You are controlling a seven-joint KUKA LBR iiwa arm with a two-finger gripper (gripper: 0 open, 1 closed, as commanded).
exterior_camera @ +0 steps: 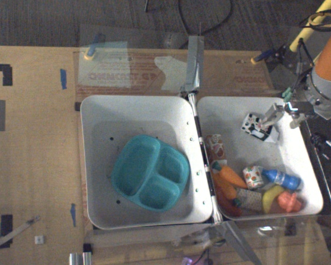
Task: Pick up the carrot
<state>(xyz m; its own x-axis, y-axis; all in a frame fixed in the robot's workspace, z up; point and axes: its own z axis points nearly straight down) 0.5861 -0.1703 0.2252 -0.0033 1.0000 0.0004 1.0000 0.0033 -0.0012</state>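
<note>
Orange carrot (230, 176): lying in right bin (231, 112), near its left wall, among toys | blue bottle (281, 178): right of carrot | end effector (273, 116): well above carrot, apart from it; finger state cannot be told | teal tray (150, 173): left bin (99, 120).

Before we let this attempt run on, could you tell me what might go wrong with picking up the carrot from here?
1. The carrot lies packed among other toys, touching a small can and an orange piece; the hand might catch a neighbour instead.
2. It sits near the bin's dividing wall, leaving little room on that side.
3. The hand hangs up by a black-and-white toy, apart from the carrot.
</note>
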